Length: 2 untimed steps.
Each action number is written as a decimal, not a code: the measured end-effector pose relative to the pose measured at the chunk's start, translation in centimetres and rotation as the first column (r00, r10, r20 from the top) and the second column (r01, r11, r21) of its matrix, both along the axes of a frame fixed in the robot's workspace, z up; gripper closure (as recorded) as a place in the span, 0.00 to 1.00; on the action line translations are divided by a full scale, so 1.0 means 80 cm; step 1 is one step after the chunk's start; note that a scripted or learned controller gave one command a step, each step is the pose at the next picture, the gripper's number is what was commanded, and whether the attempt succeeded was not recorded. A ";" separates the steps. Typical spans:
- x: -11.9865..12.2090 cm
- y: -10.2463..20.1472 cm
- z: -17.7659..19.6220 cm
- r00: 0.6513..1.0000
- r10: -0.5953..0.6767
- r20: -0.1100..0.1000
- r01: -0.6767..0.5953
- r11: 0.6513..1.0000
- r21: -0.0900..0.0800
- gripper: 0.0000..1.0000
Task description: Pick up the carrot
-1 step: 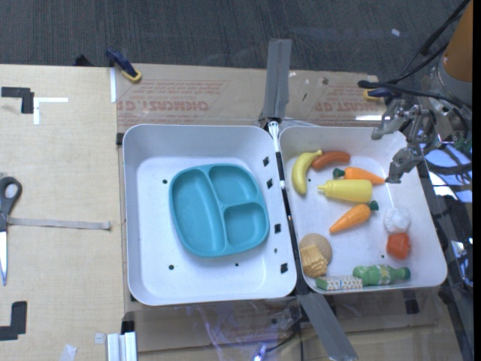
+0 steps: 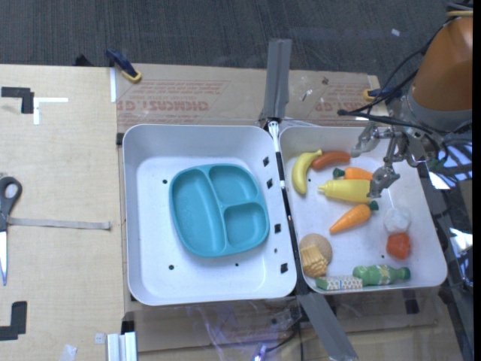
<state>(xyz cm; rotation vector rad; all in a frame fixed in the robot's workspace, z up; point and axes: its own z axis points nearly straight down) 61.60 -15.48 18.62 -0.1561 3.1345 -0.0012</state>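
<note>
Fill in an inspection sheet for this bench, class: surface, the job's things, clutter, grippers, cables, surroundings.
Surface: two white bins; left bin holds a blue divided plate.
Job's things: carrot lies in the right bin, untouched.
Clutter: banana, corn cob, green bottle, tomato.
Grippers: gripper above the corn cob, holding nothing visible.
Cables: black cables by the arm.
Surroundings: scissors left, on the bench.

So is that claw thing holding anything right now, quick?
Gripper: cannot be told if open or closed. It sits over the right bin by the corn, with nothing seen between its fingers. The carrot lies loose in the bin.
</note>
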 end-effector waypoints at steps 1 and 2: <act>-0.029 -0.011 -0.116 0.999 0.051 0.001 -0.051 0.999 -0.001 0.00; -0.022 -0.010 -0.095 0.998 0.055 0.017 -0.055 0.998 -0.005 1.00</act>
